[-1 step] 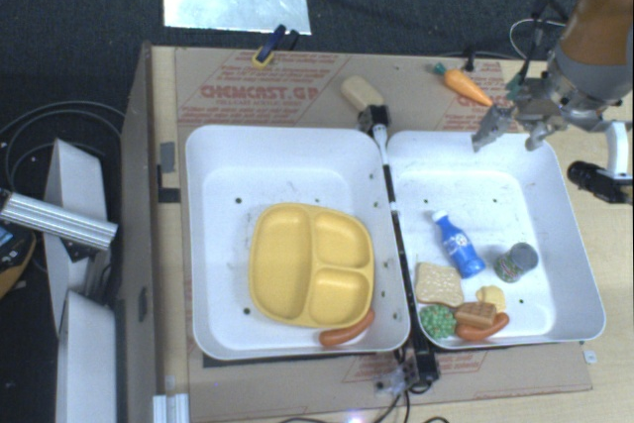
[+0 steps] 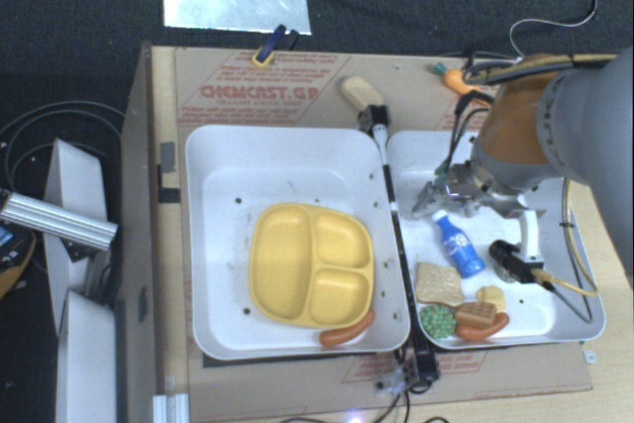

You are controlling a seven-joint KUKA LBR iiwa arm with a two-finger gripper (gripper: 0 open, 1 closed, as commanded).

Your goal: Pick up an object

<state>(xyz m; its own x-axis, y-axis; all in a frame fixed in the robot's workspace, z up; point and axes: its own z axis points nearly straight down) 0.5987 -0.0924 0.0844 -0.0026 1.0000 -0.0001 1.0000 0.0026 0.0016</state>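
Small blue plastic bottle with white cap (image 2: 458, 244) lies flat in the right white bin (image 2: 570, 312), long axis slanting from cap at upper-left to base at lower-right. The metal two-finger gripper (image 2: 458, 193) sits just above the cap end, so the bottle is just below it toward the near rim. Claw opening: cannot tell. Toast slice (image 2: 437, 283) and toy foods (image 2: 475, 315) lie just beyond the bottle's base.

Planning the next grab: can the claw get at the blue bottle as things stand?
Probably yes. The claw hangs just above the blue bottle, which lies bare in the right bin with nothing on top.
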